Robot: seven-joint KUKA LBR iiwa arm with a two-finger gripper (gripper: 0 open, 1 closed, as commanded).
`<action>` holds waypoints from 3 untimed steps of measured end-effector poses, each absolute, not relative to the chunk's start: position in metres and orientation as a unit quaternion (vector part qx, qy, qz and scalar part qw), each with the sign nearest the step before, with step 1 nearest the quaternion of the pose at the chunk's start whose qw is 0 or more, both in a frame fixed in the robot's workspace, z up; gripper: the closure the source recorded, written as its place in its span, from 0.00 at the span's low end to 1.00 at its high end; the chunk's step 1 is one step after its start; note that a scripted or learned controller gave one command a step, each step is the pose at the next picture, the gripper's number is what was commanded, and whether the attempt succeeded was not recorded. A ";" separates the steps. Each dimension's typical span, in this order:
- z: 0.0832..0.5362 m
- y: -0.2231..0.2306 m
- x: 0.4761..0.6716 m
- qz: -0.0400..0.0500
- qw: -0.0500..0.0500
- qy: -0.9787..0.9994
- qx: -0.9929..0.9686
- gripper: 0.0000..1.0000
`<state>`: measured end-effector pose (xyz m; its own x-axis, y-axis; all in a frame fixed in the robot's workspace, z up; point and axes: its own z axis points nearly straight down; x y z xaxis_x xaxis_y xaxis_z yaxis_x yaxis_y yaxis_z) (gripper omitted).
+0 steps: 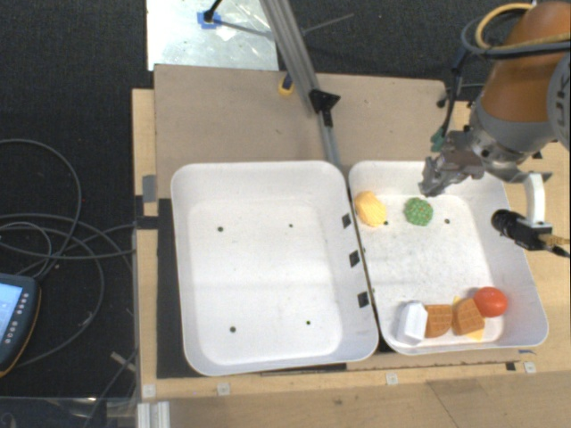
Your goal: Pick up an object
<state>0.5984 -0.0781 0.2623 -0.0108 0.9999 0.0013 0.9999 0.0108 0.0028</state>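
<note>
Orange band and grey housing, that's your arm [522, 78] coming in from the right, bent down over the far edge of the right bin [526, 279]. Your gripper [434, 182] sits low at that bin's back rim, pointing down and leftward, its tip just beside the green ball [417, 210] and a touch above it in the view. You can't tell from here whether the tip touches the ball, and whether the jaws are open or closed is not readable at this angle; nothing is visibly between them.

Count with me. Two white bins side by side: the left bin [192, 266] and the right one. In the right bin you have six things. One green ball near the back, one yellow piece [370, 209] to its left close to the dividing wall, the two apart from each other. Along the front edge, a tight row: one white block [411, 321], then two orange-brown wedges [453, 317] touching one another, then one red ball [490, 301] at the right end, resting against the second wedge.

Off the bench at left, a tablet [13, 319] lies among black cables [53, 230].
</note>
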 end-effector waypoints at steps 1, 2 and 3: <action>0.265 -0.027 0.611 0.002 0.001 0.711 0.703 1.00; 0.253 0.019 0.639 0.001 0.001 0.711 0.703 1.00; 0.236 0.067 0.655 0.001 0.000 0.711 0.704 1.00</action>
